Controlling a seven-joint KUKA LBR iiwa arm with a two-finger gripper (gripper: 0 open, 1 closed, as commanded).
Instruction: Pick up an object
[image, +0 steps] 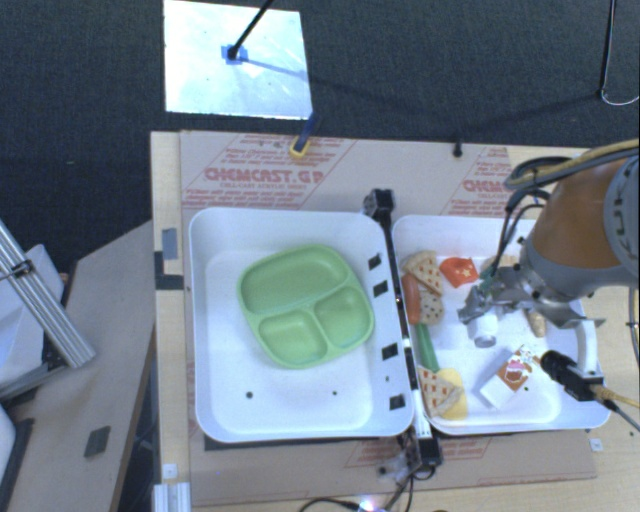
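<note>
Jaws' state unreadable from above, cannot tell; green tray (305, 306) in left bin (215, 330); toy food (424, 290) in right bin (470, 228); gripper (482, 318) low among it, probably mid-reach; next: close, lift

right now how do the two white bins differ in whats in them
The left bin holds one thing, a green divided tray lying flat near its middle. The right bin holds many small items, such as a red piece and a green stick, and the gripper sits in it. Both are shallow, white and side by side.
</note>
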